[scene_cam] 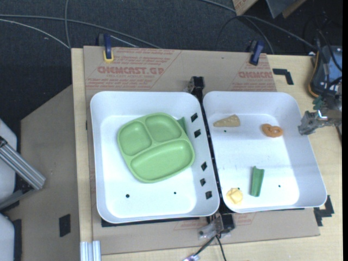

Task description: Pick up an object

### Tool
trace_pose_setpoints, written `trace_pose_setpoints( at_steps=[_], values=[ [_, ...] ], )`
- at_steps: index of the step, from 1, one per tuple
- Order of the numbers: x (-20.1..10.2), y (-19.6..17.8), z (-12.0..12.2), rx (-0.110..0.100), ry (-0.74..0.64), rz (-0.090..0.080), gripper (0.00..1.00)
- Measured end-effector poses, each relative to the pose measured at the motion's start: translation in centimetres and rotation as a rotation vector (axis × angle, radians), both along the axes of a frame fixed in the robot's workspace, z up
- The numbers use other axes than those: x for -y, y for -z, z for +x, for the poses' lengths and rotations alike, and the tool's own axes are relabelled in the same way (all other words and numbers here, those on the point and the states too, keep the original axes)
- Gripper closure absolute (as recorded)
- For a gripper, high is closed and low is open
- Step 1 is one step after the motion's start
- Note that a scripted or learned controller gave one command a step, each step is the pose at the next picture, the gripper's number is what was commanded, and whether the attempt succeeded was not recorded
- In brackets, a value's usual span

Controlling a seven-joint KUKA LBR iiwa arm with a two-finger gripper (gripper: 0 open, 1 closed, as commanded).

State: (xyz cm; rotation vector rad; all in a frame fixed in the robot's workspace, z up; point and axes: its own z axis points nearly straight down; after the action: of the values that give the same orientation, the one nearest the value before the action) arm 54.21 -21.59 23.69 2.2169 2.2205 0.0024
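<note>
The right bin (304,162) holds a tan wedge (227,122) near its back, an orange curled piece (271,130) to the right of that, a green stick (256,181) toward the front, and a small yellow chunk (235,196) at the front left. My gripper (311,123) sits low at the far right, just outside the right bin's rim and close to the orange piece. Nothing is seen held in it. The arm (326,75) reaches up behind it along the right edge.
In the left bin (103,162) lies a green divided plate (156,147). A black divider strip (205,145) runs between the bins. Blue clamps (109,48) (256,51) hold the cardboard sheet at the back.
</note>
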Motion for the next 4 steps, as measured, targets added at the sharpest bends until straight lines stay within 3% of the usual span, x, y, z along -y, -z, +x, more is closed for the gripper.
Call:
trace_pose_setpoints(
  at_steps=[2, 4],
  values=[
    [-11.4, -0.8, -1.6, -0.006, -0.005, 0.005, 1.0],
    [-20.9, 0.7, -0.8, -0.007, -0.004, 0.005, 1.0]
  ],
)
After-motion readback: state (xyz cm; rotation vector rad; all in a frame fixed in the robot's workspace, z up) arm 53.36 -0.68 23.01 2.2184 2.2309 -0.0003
